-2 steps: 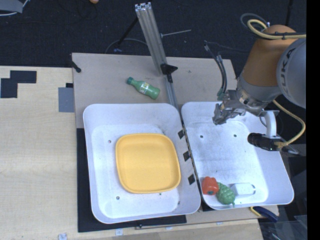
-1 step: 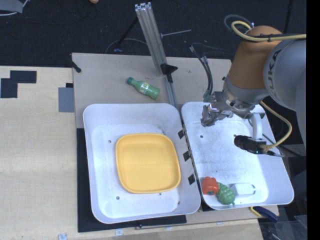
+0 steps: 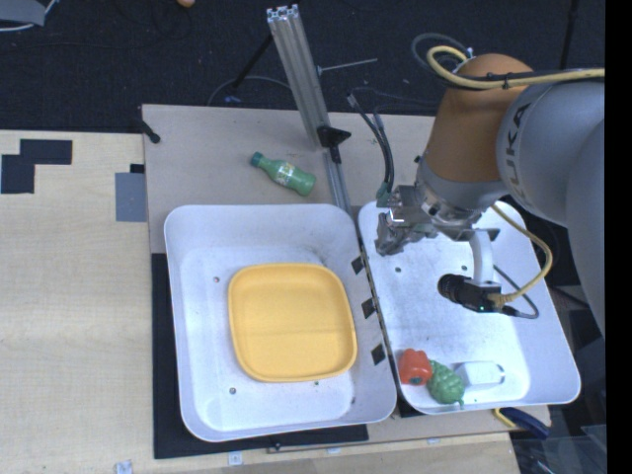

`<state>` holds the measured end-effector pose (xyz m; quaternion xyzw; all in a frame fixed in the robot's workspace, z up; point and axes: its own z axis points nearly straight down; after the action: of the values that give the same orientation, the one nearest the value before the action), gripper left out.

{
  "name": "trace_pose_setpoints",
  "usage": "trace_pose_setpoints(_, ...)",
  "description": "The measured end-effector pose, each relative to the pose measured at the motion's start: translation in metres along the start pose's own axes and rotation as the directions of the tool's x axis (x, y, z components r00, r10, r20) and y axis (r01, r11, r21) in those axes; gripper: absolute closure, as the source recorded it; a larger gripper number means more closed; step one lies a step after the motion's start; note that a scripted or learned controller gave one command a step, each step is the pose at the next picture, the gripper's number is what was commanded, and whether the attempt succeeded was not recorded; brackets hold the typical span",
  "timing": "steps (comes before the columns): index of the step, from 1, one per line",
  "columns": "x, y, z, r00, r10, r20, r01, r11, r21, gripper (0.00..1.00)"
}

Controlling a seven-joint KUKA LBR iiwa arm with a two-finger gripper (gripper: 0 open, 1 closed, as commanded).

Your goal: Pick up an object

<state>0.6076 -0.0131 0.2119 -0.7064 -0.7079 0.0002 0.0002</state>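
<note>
A plate lies in the left bin; behind that bin, a bottle lies on the bench.

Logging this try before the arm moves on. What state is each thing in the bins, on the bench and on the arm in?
yellow plate: flat, right way up, in the left bin.
green bottle: on its side on the bench, outside the bins.
red pepper: resting in the right bin, touching the green toy.
green toy: resting at the near edge.
hand: over the right bin's far left corner.

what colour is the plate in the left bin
Yellow, plain with no pattern. The plate shows clearly in the camera view, lying flat in the left bin.
</note>
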Motion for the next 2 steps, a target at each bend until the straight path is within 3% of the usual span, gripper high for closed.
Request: trace_pose_setpoints(2, 0.097, -0.031, -0.027, 1.000, -0.001, 0.000, 0.001, 1.000, -0.001, 1.00)
